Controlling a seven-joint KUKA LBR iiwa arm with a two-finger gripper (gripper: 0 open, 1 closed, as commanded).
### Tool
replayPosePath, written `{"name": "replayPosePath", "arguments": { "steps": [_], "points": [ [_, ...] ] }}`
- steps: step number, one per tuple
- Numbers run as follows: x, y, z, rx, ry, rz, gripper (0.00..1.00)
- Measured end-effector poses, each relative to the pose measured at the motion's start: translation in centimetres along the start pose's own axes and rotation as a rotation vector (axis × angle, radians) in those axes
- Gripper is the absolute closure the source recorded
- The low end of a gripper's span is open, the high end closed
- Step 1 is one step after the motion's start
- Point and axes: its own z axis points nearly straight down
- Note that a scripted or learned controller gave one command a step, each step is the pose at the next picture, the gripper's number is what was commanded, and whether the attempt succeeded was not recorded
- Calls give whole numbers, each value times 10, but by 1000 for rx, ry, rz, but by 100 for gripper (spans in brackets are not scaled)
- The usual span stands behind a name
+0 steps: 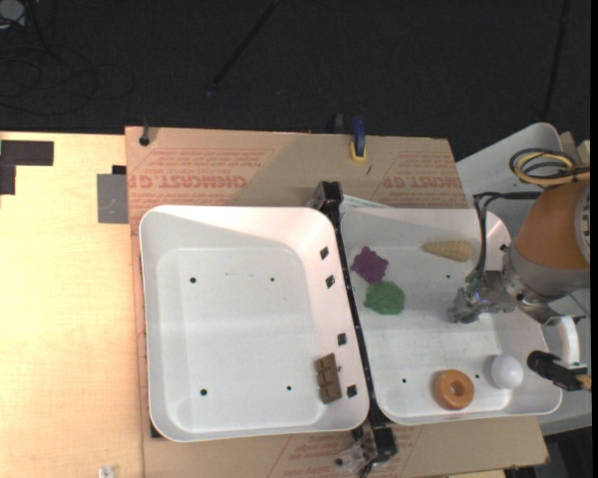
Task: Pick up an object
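Arm reaching into your right bin, nothing seen between its fingers.

You are looking down at the gripper point(470, 305) hanging low over the right bin point(419, 406), towards its right side; whether its claw is apart or together I cannot tell, as the fingers are too small and dark to read. Lying loose in that same bin are a purple object point(370, 263) and a green object point(385, 298) near the divider, a tan cone-shaped piece point(448, 250) up near the far wall, an orange ring point(453, 388) and a white ball point(505, 371) near the front edge. The left bin point(179, 406) is holding a small brown block point(328, 377) in its front right corner.
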Motion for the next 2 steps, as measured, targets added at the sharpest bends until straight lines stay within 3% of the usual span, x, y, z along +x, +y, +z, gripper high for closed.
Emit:
{"name": "replayPosePath", "arguments": {
  "steps": [1, 2],
  "points": [
    [-3, -66, -1, 4, 2, 6, 100],
    [-4, -66, -10, 7, 4, 7, 100]
  ]
}}
